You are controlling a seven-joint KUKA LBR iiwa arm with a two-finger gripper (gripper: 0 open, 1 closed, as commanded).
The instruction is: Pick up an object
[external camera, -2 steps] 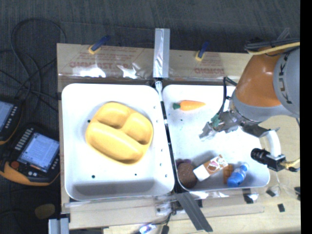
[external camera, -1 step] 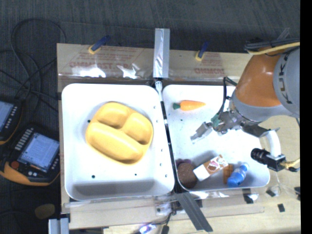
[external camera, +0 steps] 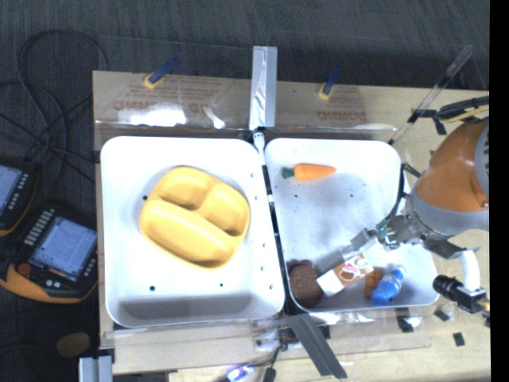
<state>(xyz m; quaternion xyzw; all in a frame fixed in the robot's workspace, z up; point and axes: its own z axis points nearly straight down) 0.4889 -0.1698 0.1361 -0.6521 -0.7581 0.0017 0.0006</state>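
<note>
While the arm (external camera: 453,185) reaches in from the right, its gripper (external camera: 367,241) sits low over the near half of the right bin (external camera: 334,205), angled down toward a cluster of small items along that bin's front wall. I cannot tell from here how the tool is set, apart or together; it is dark, thin and seen at a slant.

Cluster, left to right: a dark brown round piece (external camera: 303,281), possibly a toy cookie or doughnut; a small white carton with a brown label (external camera: 346,275), lying tilted; a blue bottle-shaped toy (external camera: 386,286) with something orange just beside it. The carton lies just below the gripper and looks like the likeliest target, though whether the two touch is unclear. Nothing is visibly lifted.

A toy carrot (external camera: 312,171) lies alone near the far wall of the same bin, well apart from the arm. The left bin (external camera: 127,293) holds one large yellow bread-like loaf (external camera: 194,215), roughly central.

Judgement: items crowded against the front wall leave little room on the wall side, which may explain the slanted approach from the bin's open middle. Risk: nudging the carton into its neighbours instead of closing on it.
</note>
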